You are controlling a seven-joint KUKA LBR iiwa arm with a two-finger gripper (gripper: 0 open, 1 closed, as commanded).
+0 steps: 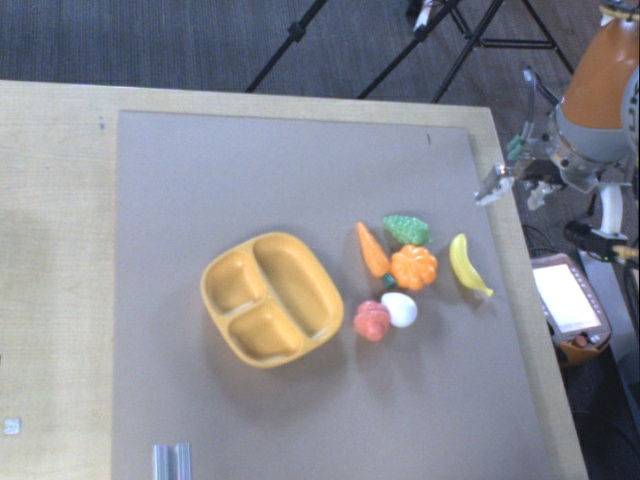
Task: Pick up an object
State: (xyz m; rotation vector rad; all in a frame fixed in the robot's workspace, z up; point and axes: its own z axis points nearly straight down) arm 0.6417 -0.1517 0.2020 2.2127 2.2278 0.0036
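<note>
Grey mat (250,168); arm (600,88) cut off at right edge.

The arm (600,78) leans in at the upper right, its hand (497,186) hanging low at its left end.

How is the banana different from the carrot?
The banana is yellow; the carrot is orange. The banana is curved, while the carrot is a straighter cone that tapers to a point. The banana lies alone at the right of the group, apart from the others; the carrot lies close beside the orange pumpkin and green leafy piece. Both are toy foods lying flat on the grey mat, outside the yellow tray.
</note>
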